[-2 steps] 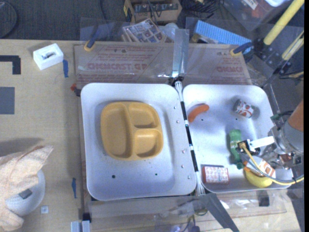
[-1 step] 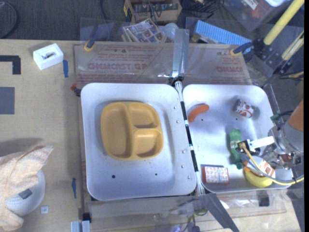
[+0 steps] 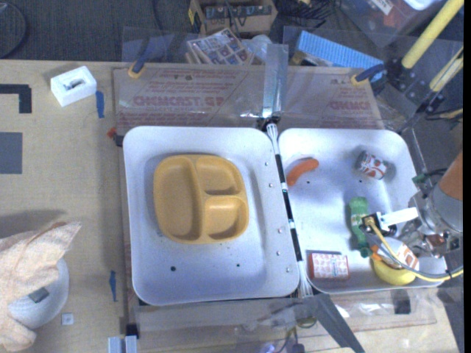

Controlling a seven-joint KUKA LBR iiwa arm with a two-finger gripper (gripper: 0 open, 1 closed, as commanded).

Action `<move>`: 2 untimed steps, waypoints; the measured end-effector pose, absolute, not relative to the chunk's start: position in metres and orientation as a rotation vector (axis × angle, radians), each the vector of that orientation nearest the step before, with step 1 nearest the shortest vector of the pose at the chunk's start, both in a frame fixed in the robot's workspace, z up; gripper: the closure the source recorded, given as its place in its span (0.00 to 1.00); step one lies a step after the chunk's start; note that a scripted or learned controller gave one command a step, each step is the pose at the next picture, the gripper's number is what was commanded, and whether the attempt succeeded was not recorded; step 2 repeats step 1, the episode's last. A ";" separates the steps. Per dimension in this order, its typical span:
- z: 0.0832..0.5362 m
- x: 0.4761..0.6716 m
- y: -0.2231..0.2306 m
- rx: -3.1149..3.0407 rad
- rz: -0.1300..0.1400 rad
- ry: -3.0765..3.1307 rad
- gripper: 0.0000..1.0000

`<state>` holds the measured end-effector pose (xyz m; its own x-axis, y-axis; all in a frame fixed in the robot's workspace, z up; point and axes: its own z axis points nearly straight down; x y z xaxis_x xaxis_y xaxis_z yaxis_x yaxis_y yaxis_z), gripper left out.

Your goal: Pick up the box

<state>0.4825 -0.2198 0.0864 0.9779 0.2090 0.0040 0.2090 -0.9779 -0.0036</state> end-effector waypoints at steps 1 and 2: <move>0.086 0.482 -0.220 -3.121 -0.005 -0.330 1.00; 0.086 0.482 -0.220 -3.121 -0.005 -0.330 1.00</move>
